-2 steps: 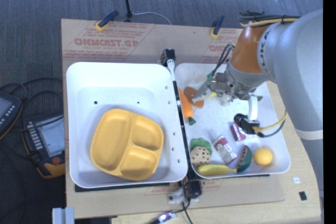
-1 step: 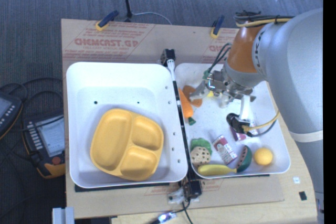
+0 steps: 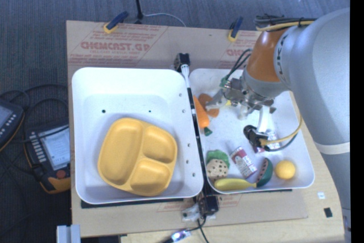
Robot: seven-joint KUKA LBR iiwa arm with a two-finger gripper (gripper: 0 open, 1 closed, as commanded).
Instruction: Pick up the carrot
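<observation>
The carrot (image 3: 201,113) is orange with a small green tip and lies along the left wall of the right bin (image 3: 302,176), in its upper half. A small orange-brown piece (image 3: 206,101) sits just beside its upper end. My gripper (image 3: 254,119) hangs over the middle of the right bin, to the right of the carrot and apart from it. Its fingers point toward the bin's floor, open, with nothing between them.
Low in the right bin lie a cookie (image 3: 215,168), a red and white can (image 3: 243,163), a banana (image 3: 234,184), a watermelon slice (image 3: 264,172) and a lemon (image 3: 285,169). A yellow divided plate (image 3: 138,155) sits in the left bin (image 3: 91,88).
</observation>
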